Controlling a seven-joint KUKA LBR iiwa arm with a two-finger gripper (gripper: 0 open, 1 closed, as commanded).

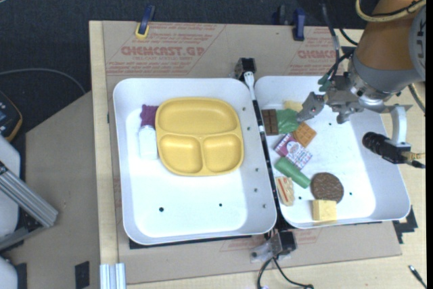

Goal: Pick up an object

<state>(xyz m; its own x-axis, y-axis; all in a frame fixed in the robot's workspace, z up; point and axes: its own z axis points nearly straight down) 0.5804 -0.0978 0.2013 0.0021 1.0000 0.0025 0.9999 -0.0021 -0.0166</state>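
the gripper (327, 106) is seen over the upper part of the right bin (379, 196), its two grey fingers (310, 105) spread apart w/ nothing between them. it hangs just right of the cluster of small items along that bin's left side; whether it's touching the floor can't be told.

for the step in hand, judged as approach before a grasp: one item should be singled out, not the pile. the closest candidates are the green piece (287, 121) and the orange cracker-like square (304, 135), both just left of and below the fingertips. they lie touching or overlapping each other, so a closure there may catch two things or push one aside. a cleaner pick is prob. the brown round cookie (327, 185) or the yellow block (325, 210), which lie lower in the bin, a bit apart from the rest. fingers should be lined up across the item's narrow side, lowered straight, closed only once the item is between them. flat items could slip out; that's a risk.

containers: the right bin also holds a dark brown bar (270, 122), a pink-and-white packet (293, 149), a green stick-like piece (292, 172), a hot-dog-like toy (285, 190) and a small pale yellow bit (293, 105) near the top. the left bin (196, 216) holds a yellow divided tray (199, 135), w/ a purple item (147, 114) and a white item (147, 143) beside its left edge.
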